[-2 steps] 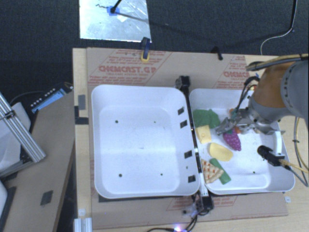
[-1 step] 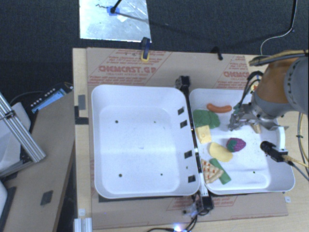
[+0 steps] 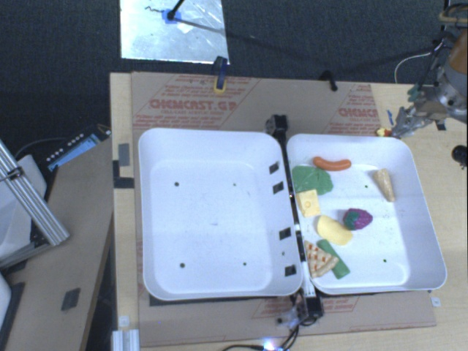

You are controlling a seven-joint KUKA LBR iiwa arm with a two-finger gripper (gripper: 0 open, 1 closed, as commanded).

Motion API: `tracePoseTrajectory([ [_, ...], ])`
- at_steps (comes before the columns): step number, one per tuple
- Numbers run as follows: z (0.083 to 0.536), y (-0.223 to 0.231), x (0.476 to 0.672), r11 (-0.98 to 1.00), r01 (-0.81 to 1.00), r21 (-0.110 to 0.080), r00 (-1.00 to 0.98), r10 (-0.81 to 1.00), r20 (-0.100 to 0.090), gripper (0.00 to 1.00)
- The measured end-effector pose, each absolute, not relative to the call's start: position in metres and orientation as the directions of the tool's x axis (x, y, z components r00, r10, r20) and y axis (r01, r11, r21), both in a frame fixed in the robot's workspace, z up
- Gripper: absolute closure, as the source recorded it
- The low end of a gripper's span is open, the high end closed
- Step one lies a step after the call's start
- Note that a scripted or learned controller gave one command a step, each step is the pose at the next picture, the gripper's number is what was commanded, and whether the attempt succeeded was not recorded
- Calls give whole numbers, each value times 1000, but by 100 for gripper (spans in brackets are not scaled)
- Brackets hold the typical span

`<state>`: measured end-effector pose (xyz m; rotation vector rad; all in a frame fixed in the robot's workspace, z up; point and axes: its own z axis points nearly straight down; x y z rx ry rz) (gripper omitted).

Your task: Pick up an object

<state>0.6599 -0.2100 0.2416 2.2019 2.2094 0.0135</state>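
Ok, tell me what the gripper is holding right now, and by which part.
Nothing is visibly held. The gripper sits outside the right bin, above its far right corner, with no object seen in it. The toy food lies loose in that bin.

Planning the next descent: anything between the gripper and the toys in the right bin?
Nothing visible. The gripper sits just beyond the right bin's far rim, with bare bin floor between it and the nearest toys, the orange sausage and the beige cone. The other toys are clustered toward the divider.
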Motion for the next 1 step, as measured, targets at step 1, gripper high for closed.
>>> tracePoseTrajectory([
  [1, 329, -145, 662, 11, 1000, 14, -11, 1000, -1, 100],
])
